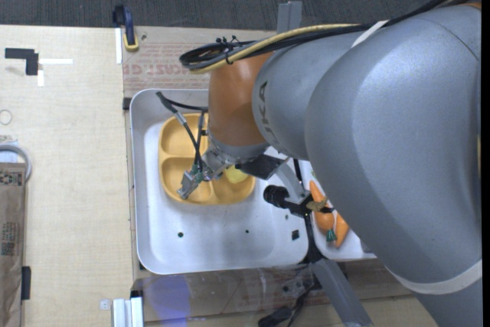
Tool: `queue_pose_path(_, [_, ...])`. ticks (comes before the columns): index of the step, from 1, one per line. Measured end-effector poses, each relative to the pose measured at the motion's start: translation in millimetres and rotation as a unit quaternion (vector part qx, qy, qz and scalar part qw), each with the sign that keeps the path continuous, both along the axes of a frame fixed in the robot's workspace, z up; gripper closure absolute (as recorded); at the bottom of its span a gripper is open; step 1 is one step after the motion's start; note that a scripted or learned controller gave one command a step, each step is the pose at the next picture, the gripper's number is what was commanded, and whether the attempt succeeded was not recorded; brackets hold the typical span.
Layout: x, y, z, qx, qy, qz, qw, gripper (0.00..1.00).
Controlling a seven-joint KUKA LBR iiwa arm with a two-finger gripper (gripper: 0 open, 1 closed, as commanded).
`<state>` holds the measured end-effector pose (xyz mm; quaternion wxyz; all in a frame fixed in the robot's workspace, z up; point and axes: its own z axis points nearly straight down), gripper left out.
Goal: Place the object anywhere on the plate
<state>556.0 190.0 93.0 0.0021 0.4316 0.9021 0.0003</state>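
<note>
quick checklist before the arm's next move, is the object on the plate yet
1. Plate inside the left bin: ok, it lies in the bin's upper half.
2. Gripper over the plate: ok, it sits above the plate's lower compartments.
3. Yellow-green object on the plate: ok, it shows in the lower right compartment, partly hidden by the arm.
4. Object free of the gripper: cannot tell.
5. Orange items in the right bin: ok, away from the gripper.
</note>
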Motion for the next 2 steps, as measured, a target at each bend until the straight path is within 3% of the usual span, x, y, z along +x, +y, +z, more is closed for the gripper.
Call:
queue_pose_path(1, [80.7, -41.1, 66.0, -0.0001, 0.001, -0.024, 0.9997, 0.0])
queue_pose_path(2, [81.5, -87.6, 12.5, -0.0004, 0.003, -0.142, 0.9899, 0.0])
